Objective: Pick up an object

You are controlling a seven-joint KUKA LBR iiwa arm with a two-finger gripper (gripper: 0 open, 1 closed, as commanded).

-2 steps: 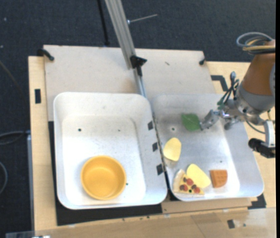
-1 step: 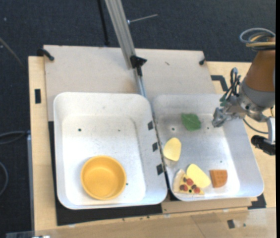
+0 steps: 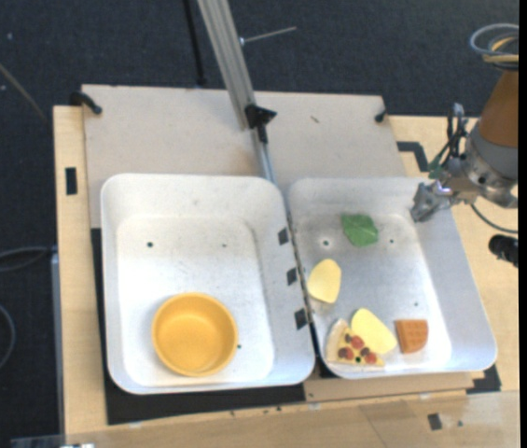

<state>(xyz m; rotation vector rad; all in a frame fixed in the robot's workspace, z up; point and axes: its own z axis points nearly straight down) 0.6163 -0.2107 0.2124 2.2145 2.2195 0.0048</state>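
The right bin [image 3: 450,278] holds several small items: a green leaf-shaped piece [image 3: 360,230] near its back, a pale yellow piece [image 3: 325,281] by its left wall, a yellow wedge [image 3: 372,331], a pizza-like slice with red dots [image 3: 351,348] and an orange block [image 3: 411,335] at the front. My gripper [image 3: 425,203] hangs over the bin's back right rim, to the right of the green piece and apart from it. Nothing shows between its fingers.
A yellow bowl [image 3: 194,333] sits in the front of the left bin [image 3: 151,213]. A metal pole [image 3: 228,49] slants up from the back between the bins. The arm's orange band [image 3: 501,110] is at the right edge, with cables beside it.
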